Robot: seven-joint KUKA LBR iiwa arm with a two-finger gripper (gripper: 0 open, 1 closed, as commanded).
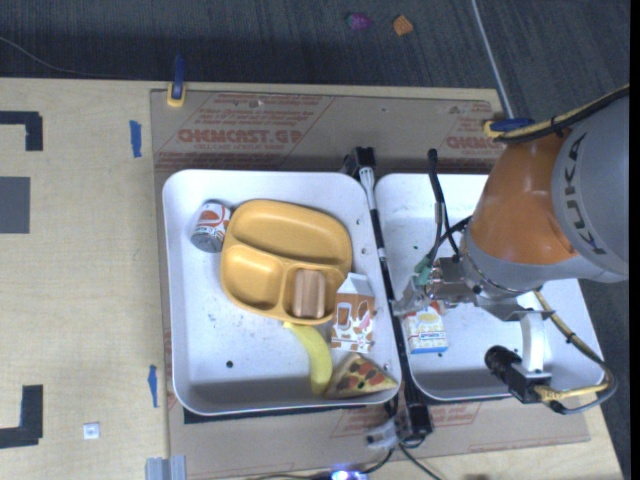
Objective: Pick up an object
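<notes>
The gripper (425, 293) hangs over the left side of the right bin (405, 218), under the arm's orange band (520, 208). Directly below it a small white carton (427, 332) with blue and orange print lies on the bin floor, its top edge under the gripper. I cannot tell whether the two are touching. In the left bin (172, 298) lie a yellow divided plate (285, 233) with a brown cup (308, 293) in one compartment, a crushed can (210, 226), a banana (316, 356), a brown-and-white carton (353, 318) and a toy pizza slice (358, 376).
A black clamp and cables (365, 183) run along the divider between the bins. A black cylinder on the arm (512, 373) sits over the right bin's front edge. Bare bin floor lies at the left bin's front left (220, 353).
</notes>
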